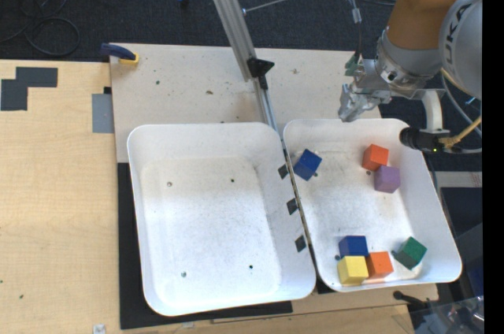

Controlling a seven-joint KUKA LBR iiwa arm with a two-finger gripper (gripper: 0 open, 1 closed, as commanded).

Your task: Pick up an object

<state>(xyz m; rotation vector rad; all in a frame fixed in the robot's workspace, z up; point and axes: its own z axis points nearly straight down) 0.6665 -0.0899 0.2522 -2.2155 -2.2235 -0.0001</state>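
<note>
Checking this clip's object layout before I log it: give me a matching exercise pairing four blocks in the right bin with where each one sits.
Things:
1. purple block
2. green block
3. yellow block
4. lone blue block

Places:
A. near the divider between the two bins, at the right bin's far left
B. just below the upper orange block, touching it
C. near edge of the bin, directly below the other blue block
D. near right corner of the bin, right of the lower orange block

Pairs: 1-B, 2-D, 3-C, 4-A
</note>
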